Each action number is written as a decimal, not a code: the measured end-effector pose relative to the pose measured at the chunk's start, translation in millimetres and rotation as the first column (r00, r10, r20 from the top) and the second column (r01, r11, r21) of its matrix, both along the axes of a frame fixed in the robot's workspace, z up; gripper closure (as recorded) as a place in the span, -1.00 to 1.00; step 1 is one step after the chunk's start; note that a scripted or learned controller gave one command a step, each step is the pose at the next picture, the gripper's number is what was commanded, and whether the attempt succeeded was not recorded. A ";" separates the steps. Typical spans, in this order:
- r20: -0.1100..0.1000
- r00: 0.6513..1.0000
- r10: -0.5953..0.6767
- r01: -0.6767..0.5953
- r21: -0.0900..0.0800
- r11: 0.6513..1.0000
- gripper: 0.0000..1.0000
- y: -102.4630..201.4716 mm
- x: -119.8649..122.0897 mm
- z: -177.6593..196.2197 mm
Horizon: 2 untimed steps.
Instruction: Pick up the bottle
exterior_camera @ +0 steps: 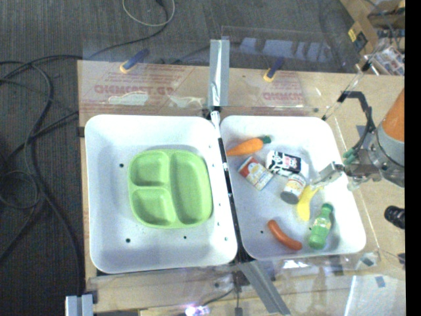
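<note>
One bottle (320, 226) beside bin wall (356, 206)

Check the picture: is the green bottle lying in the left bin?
No. The bottle lies in the right bin, beside the banana; the left bin holds the green tray.

Bottle (320, 226): small, green, translucent, darker cap; lying tilted, lower right of frame, near right bin's front corner.
</note>
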<state>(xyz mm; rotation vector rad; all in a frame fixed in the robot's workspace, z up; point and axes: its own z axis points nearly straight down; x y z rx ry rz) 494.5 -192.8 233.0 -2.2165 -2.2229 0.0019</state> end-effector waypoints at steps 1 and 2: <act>0.002 1.000 0.005 -0.005 0.004 1.000 -1.00 -24.9 -8.1 -123.9; 0.000 1.000 0.005 -0.005 0.005 1.000 1.00 -24.3 -7.7 -116.5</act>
